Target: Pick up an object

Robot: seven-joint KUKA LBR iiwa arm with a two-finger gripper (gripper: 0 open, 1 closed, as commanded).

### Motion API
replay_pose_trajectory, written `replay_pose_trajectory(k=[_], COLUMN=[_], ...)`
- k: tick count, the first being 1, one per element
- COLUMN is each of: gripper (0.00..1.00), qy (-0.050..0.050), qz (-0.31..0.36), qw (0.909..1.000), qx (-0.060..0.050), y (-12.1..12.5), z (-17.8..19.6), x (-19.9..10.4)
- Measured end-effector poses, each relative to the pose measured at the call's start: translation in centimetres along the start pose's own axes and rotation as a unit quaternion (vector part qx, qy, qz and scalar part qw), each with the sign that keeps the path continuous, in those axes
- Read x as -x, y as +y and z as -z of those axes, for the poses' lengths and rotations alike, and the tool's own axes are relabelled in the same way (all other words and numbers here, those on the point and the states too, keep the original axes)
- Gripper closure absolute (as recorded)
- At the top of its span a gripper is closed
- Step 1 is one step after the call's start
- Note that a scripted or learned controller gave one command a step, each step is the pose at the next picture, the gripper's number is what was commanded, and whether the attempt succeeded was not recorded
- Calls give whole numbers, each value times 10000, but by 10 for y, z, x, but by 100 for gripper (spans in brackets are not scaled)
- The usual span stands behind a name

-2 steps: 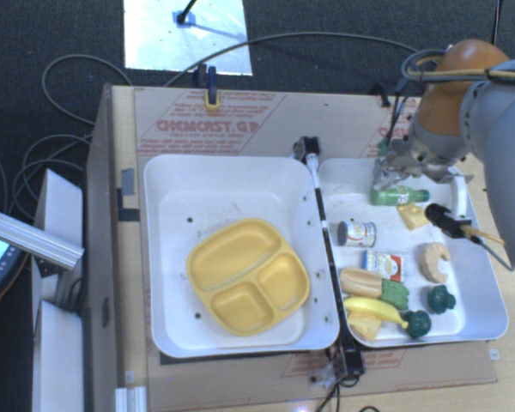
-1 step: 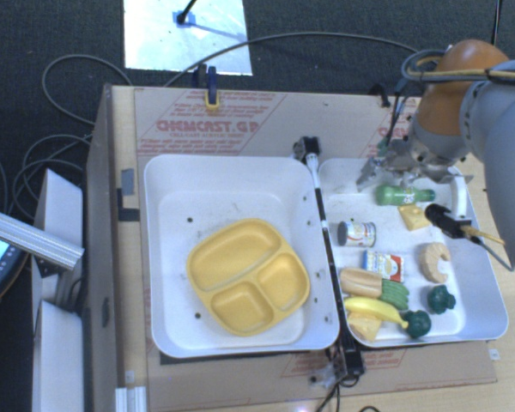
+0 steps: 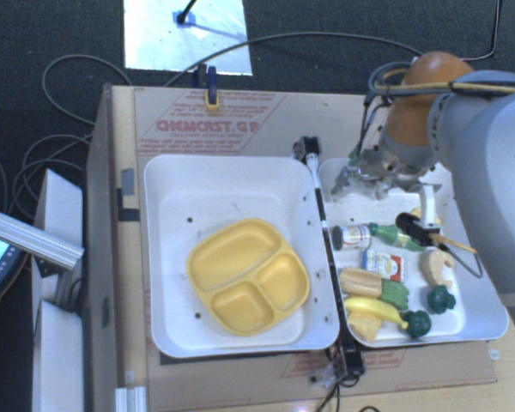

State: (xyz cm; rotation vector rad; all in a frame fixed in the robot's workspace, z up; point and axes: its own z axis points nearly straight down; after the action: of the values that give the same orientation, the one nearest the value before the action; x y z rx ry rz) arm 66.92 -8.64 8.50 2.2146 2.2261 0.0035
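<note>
The fingers [image 3: 358,178], upper right of the frame: I cannot tell their state; the crowded toys [image 3: 386,294] below risk a wrong grasp.

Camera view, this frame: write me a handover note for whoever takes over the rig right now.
Claw: low over the back of the right bin, by its left wall; whether it is open or shut cannot be told. Nothing seen in it.
Right bin: toy food piled at the front, including a banana, small bottle, green bottle and broccoli.
Left bin: one yellow tray with three compartments.
Done: nothing picked yet.
Left: grasp one item and lift it.
</note>
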Motion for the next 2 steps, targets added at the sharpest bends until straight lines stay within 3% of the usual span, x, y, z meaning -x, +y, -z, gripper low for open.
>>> replay_pose_trajectory(k=[2], gripper=[0], qy=[-4], qz=[-21], qw=[10000], qx=[-8], y=[-121], z=[0], x=[9])
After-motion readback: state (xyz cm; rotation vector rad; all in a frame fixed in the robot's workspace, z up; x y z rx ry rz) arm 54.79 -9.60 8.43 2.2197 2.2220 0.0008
